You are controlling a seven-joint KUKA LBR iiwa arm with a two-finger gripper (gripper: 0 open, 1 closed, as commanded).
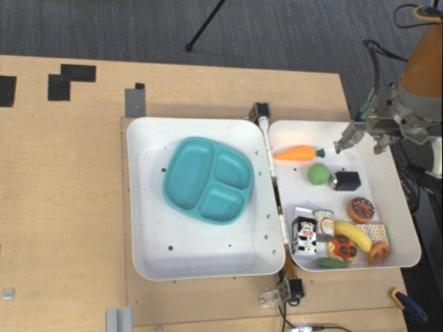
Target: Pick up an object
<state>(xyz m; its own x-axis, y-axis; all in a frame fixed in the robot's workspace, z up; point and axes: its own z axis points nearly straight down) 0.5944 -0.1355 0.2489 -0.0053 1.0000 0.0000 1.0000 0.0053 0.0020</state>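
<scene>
Sitting nearest the camera, low in the right bin (pixel 408 244), is a tight cluster of toy food: a banana (pixel 351 234) lies diagonally across a red-and-green piece (pixel 340 250), with a checkered block (pixel 377 233) just beside its right end and a small orange ring (pixel 378 252) at the bin's near right corner. Left of the banana, a black-and-white carton (pixel 305 234) and a small can (pixel 324 222) stand touching each other. Just behind the cluster, a brown donut (pixel 361 209) lies flat.

Mid-bin: a green ball (pixel 318 174) with a black block (pixel 345 180) just to its right, apart from the cluster. Behind those, a carrot (pixel 298 153) lies along the far left of the bin, leafy end pointing right.

The left bin (pixel 145 247) carries a teal divided plate (pixel 208 179), roughly centred, three compartments, nothing in them.

At the far right corner of the right bin, the gripper (pixel 362 138) hangs over the rim area, fingers spread apart, nothing between them. It is well apart from the cluster; the carrot and black block are the closest items, neither touched. The orange band (pixel 423 64) sits above the wrist at the right edge.

The bench (pixel 62 185) is light wood, with black marks (pixel 69 80) at its far left.
</scene>
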